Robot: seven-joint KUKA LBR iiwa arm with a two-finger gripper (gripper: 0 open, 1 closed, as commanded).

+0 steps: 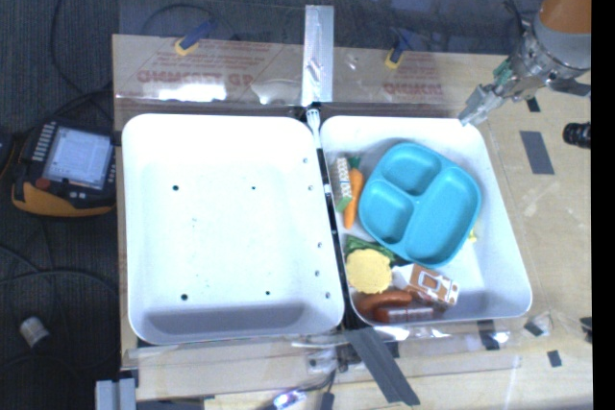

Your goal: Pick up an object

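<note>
A blue divided plate (423,200) lies tilted in the right bin (500,254). Left of it are an orange carrot (353,194) and a small dark packet (340,180). In front of the plate sit a yellow toy with a green leaf (369,268), a brown and white box (431,283) and a red-brown sausage (392,305). My gripper (478,107) hangs above the bin's far right corner, outside its rim, with thin fingers pointing down and left. Nothing shows between them.
The left bin (221,226) stands beside the right one, with a metal divider (318,62) behind the seam. A yellow-cased handheld screen (69,163) lies on the floor at left. Clamps (195,36) hold the back board.
</note>
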